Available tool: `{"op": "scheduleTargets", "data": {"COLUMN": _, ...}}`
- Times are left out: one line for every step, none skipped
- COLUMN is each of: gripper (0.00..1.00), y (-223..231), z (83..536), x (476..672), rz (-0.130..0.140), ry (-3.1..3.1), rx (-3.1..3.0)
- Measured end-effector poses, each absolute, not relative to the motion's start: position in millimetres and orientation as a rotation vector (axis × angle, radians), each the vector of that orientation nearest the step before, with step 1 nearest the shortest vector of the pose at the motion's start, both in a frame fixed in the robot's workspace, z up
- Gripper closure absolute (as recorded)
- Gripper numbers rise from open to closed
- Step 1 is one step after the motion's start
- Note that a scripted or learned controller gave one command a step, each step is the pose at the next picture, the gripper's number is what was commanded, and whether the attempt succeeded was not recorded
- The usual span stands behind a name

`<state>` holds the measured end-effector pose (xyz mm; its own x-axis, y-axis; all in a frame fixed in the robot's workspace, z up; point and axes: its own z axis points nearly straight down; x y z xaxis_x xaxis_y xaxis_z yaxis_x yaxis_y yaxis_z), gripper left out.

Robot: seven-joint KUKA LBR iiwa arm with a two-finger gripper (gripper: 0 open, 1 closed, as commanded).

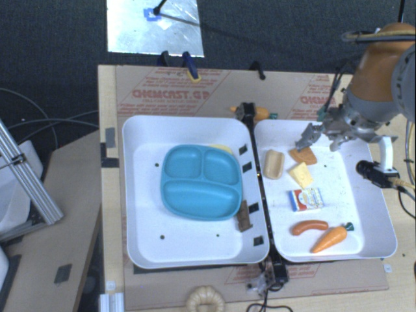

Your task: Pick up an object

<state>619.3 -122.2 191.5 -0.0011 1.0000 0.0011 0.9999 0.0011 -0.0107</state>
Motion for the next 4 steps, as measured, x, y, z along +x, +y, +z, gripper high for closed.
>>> {"op": "scheduleTargets", "data": {"gripper": 0.00, "y": -122, "z": 198, "x": 622.2, "rz": -0.001, "ry": -2.226, "rx": -2.219}}
{"op": "scheduleTargets", "data": {"gripper": 0.00, "y": -113, "z": 142, "x": 619.3, "rz": 0.003, "ry": -2.226, "rx": -2.214}}
{"op": "scheduleTargets", "data": {"gripper": 0.00, "y": -112, "z": 90, "x": 619.1, "rz": 0.002, "ry": -2.223, "rx": -2.217}}
{"op": "scheduleTargets", "data": {"gripper": 1.00, "y": -112, "z": 104, "x": 621.0, "rz": -0.004, "ry": -2.226, "rx": -2.220}}
